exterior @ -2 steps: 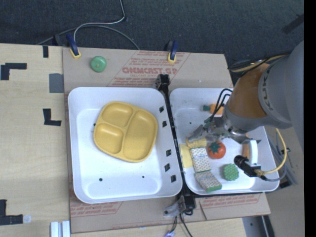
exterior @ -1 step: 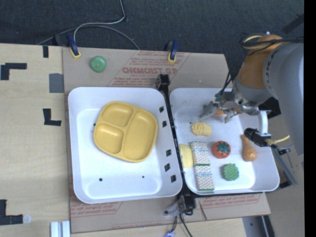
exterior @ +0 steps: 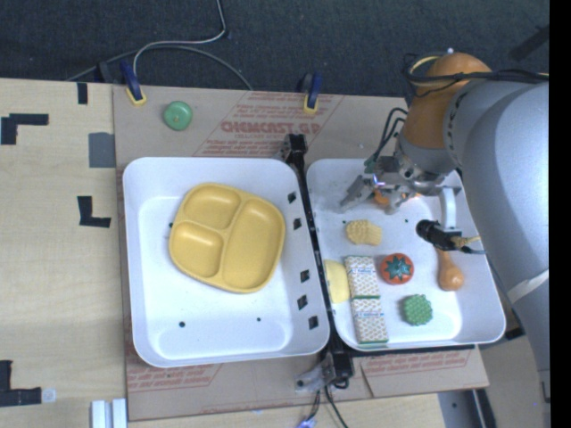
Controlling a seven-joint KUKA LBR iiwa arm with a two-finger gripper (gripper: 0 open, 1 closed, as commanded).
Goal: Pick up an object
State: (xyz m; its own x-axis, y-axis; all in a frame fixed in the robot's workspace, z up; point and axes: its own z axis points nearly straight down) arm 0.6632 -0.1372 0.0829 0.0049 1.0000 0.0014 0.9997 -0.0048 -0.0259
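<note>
Apparently open, the claw (exterior: 379, 191) hovers just above a small orange object (exterior: 385, 200) in the right bin (exterior: 482, 328).

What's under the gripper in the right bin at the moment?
The gripper hangs over the far end of the right bin. A small orange thing peeks out beneath it; the rest of that thing is covered, so I cannot tell what it is.

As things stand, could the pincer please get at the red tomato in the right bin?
Probably yes. The pincer hovers over the right bin's far end, and the tomato lies uncovered, though the patterned box sits close beside it.
</note>
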